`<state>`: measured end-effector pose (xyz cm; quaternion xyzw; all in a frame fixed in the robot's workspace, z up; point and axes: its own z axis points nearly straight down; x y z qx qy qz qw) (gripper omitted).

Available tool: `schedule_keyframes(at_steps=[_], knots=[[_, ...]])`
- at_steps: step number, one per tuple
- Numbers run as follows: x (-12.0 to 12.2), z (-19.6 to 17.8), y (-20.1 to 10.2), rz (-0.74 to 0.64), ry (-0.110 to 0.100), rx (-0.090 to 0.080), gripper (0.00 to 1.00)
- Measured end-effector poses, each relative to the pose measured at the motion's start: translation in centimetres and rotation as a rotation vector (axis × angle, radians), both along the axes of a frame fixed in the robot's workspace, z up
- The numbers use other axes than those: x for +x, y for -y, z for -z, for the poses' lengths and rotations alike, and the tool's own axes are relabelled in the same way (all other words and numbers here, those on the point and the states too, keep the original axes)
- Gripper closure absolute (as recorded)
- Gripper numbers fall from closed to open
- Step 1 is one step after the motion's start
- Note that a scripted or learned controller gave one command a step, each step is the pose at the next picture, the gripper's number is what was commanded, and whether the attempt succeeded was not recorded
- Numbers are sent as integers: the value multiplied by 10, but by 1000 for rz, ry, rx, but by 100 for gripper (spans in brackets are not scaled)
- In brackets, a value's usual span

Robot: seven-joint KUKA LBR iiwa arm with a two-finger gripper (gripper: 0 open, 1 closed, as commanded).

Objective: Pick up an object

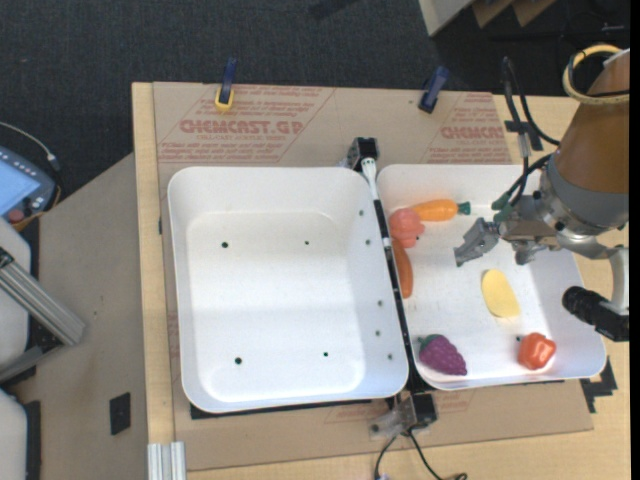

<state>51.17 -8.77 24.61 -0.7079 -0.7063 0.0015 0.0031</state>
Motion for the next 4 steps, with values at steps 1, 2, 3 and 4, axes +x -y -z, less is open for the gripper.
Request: schedule_keyframes(at_steps=[1,2,3,4], knots=[[4,-11,0,-1,8,-2,100],[-35,52,-39,-4,-2,1,100],[-33,166,37,4,4,-2,100],[24,55,-40,-12,21,-2,100]])
